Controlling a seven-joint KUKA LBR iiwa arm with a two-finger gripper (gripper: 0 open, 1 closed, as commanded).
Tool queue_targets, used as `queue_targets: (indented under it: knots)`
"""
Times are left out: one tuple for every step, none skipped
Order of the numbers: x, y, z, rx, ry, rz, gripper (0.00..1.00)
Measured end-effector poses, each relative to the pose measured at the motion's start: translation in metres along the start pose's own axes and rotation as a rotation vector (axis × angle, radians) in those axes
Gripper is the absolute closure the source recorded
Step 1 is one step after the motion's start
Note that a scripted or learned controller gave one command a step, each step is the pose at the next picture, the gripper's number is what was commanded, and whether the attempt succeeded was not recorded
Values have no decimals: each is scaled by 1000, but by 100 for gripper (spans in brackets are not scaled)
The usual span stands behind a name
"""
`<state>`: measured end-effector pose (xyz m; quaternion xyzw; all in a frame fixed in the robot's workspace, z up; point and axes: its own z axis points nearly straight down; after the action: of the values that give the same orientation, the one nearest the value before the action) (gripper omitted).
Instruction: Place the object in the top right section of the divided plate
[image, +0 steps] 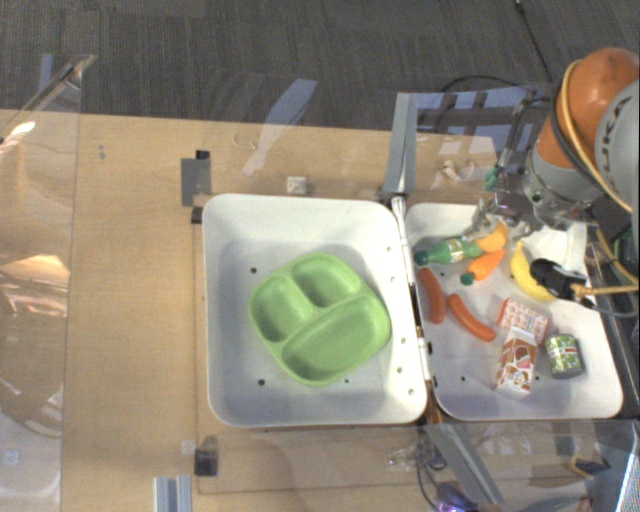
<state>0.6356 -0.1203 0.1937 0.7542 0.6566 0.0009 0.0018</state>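
Wooden bench (110, 300), two white bins side by side. Left bin (230, 390) holds a green divided plate (318, 318), all sections bare. Right bin (590, 395) holds the loose items. Arm (590, 110) reaches in from the right, over the right bin's far end. Gripper (492, 212) sits low above a green bottle (447, 252) and an orange carrot (484, 265); whether it grips anything, cannot tell. Nearby: yellow banana (527, 277), two red sausages (452, 306), a carton (518, 350), a small green can (563, 355).
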Motion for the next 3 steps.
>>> queue_targets:
  knots:
    - [69,-30,-16,-3,2,-57,100]
    - [144,-45,8,-1,2,-178,100]
    - [187,-40,8,-1,3,-163,100]
